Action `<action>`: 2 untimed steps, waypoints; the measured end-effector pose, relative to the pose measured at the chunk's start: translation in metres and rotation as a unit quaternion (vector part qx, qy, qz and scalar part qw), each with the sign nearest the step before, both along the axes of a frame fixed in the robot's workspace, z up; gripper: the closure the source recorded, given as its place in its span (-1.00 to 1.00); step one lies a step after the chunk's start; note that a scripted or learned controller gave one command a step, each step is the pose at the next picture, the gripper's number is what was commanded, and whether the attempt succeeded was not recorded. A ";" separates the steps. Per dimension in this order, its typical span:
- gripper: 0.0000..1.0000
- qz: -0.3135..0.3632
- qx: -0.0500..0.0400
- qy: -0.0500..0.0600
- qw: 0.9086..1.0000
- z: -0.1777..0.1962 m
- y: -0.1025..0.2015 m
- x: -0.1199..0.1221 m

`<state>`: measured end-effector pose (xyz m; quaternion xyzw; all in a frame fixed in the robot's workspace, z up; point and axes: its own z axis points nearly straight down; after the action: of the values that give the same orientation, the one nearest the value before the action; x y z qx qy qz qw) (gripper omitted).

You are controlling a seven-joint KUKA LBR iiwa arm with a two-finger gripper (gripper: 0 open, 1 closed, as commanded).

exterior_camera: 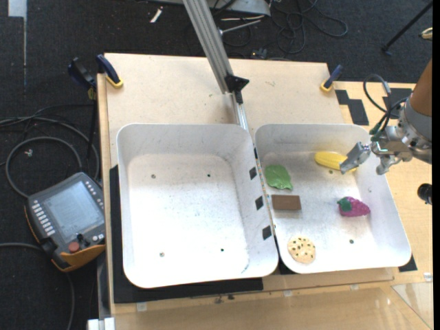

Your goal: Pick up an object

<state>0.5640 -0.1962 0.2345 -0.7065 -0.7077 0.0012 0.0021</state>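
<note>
Worktop carries two white bins. Left bin bare. Right bin holds five small items: brown block, green piece, yellow piece, purple piece, cookie.

Gripper at right bin's far right, one finger tip just beside yellow piece. Fingers spread apart, nothing between them.

Best grasp, by my guess: shift left to straddle yellow piece, descend, then close.

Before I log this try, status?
Gripper beside yellow banana, nothing seen held. Purple item, green item nearby, apart.
</note>
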 end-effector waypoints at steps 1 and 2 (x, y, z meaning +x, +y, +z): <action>-1.00 0.001 -0.001 -0.002 1.000 0.003 0.000 0.001; -1.00 -0.001 0.000 0.001 1.000 -0.061 0.005 -0.001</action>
<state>0.5632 -0.1909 0.1735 -0.7071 -0.7071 0.0017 0.0028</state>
